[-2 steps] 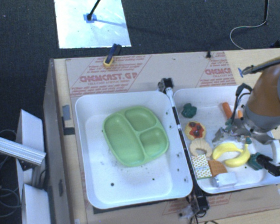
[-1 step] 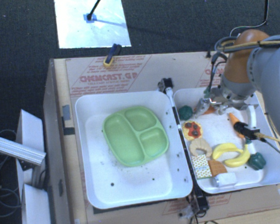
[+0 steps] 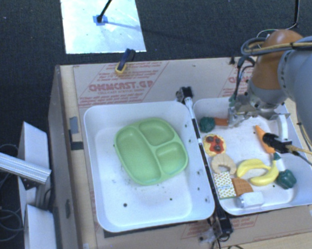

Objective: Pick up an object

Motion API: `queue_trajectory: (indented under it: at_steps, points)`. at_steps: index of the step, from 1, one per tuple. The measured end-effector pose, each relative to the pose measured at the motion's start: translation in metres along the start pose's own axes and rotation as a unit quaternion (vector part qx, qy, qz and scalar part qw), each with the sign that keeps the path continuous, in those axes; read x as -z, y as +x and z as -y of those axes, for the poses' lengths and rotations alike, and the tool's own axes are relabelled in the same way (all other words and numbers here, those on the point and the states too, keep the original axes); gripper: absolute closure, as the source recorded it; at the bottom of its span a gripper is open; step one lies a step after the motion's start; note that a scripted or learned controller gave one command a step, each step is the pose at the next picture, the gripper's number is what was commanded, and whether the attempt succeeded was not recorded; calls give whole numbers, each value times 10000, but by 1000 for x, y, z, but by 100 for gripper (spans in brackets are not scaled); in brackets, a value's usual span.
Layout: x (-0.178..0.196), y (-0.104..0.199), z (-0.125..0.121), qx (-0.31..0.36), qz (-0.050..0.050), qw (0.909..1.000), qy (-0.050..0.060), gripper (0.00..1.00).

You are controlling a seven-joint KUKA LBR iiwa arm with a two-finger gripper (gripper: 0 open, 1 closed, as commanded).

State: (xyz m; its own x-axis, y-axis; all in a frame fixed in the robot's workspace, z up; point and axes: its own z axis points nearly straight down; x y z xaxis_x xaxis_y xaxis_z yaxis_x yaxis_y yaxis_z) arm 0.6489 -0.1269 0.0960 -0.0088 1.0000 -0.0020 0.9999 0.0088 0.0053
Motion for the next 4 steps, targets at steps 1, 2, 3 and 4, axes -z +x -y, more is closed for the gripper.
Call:
queue_trajectory:
  at_steps: [1, 2, 3, 4]
  points:
    - [0, 0, 0, 6, 0, 10000, 3, 0]
    - [-7, 17, -18, -41, 61, 9999, 82, 0]
    - [2, 16, -16, -34, 60, 9999, 127, 100]
    - [4, 17, -18, -25, 64, 9999, 82, 0]
